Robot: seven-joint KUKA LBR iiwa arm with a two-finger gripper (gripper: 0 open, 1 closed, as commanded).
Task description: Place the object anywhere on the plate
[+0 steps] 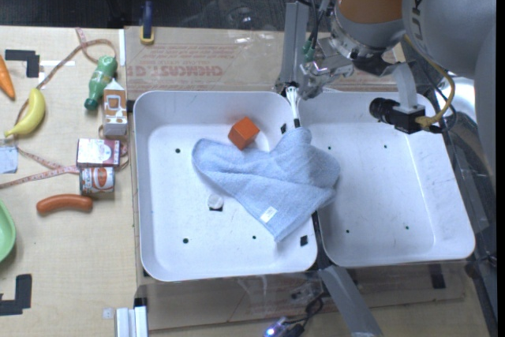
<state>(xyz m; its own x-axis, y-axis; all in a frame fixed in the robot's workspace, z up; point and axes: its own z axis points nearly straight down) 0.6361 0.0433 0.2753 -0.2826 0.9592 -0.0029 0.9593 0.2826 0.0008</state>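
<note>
A light blue towel (272, 177) lies crumpled in the left bin (158, 249) and drapes over the divider into the right bin (410, 201). Its upper corner rises to a peak right under my gripper (296, 116), whose thin fingers come down together and are shut on that corner. An orange block (245, 132) sits in the left bin just left of the towel's peak. Part of a green plate (5, 231) shows at the far left edge of the bench.
Left of the bins lie a banana (28, 113), a carrot (6, 79), a green bottle (100, 80), a small carton (115, 111), a can (98, 180), a sausage (65, 204) and a measuring tape. A small white scrap (215, 203) lies in the left bin.
</note>
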